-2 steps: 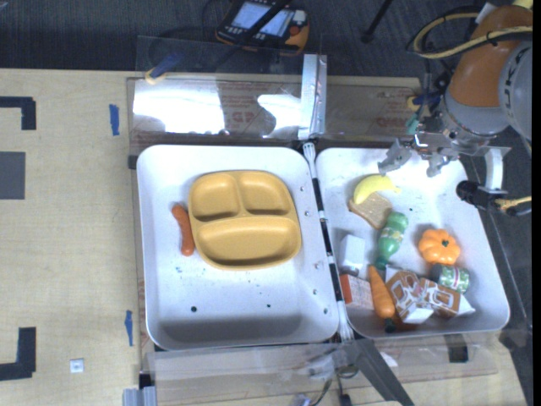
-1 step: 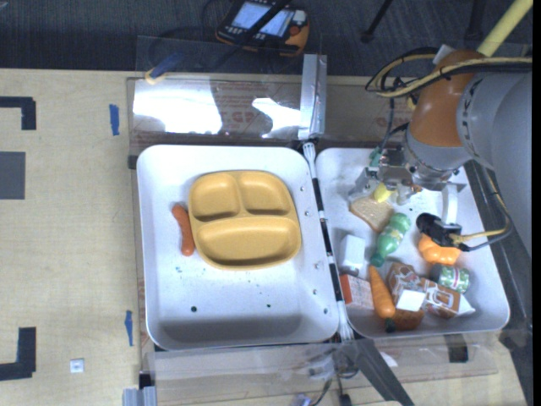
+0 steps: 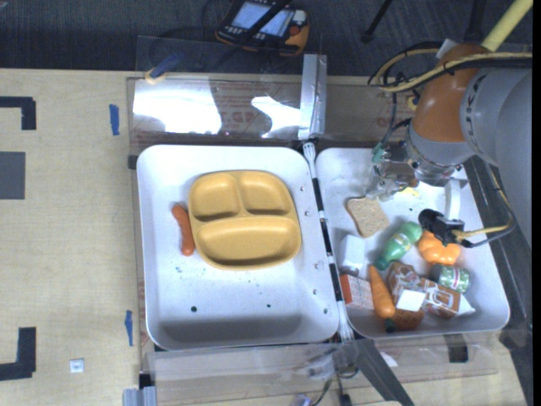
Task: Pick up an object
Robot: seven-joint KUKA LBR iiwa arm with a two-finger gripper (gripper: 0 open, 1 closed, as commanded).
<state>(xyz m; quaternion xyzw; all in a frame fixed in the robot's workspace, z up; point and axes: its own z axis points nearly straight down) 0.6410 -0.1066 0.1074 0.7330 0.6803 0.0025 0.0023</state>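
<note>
My gripper [image 3: 387, 178] hangs low over the far part of the right bin [image 3: 490, 311], just above and right of a slice of brown bread [image 3: 368, 216]. Nothing shows between its fingers, and their state is unclear. Nearer the front of that bin lie a green bottle [image 3: 397, 242], an orange fruit [image 3: 437, 250], a carrot [image 3: 382, 293], a small can [image 3: 454, 278] and a brown and white box [image 3: 412, 294]. The left bin [image 3: 161, 294] holds a yellow divided tray [image 3: 244, 218] and an orange sausage [image 3: 183, 229].
A metal divider bar [image 3: 312, 100] stands at the back between the bins. A handheld control pendant [image 3: 260, 25] lies on the floor beyond the bench. Cables loop around the arm's orange band [image 3: 439, 112].
</note>
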